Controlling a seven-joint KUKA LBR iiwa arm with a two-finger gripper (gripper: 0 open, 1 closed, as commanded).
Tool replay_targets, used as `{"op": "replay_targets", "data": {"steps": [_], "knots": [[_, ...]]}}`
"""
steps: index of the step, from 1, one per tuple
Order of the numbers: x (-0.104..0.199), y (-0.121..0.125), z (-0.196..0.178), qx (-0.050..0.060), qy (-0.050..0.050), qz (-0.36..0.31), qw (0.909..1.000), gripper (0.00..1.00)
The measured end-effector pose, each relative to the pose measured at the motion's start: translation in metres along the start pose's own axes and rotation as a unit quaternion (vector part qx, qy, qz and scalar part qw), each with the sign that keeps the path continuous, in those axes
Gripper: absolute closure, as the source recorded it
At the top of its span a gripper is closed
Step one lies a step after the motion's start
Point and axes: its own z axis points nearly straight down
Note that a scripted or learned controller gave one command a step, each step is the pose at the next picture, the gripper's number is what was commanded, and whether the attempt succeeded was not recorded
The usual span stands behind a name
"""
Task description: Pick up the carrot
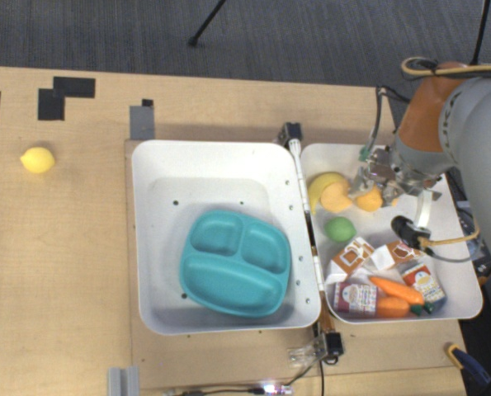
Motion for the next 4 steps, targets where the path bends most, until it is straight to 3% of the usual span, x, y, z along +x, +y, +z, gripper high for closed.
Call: {"op": "replay_targets", "data": {"steps": [1,2,3,4], "knots": [[0.041,-0.008,0.001,-0.004,-0.002,0.248,0.9687,1.0],[0.044,-0.011,0.005,0.001,-0.001,0.247,0.9689,0.0],[0.03,-0.088,-0.095,0.001,0.0,0.259,0.9659,0.0],[-0.018,-0.012,-0.105,0.0,-0.001,0.224,0.9745,0.0]]}}
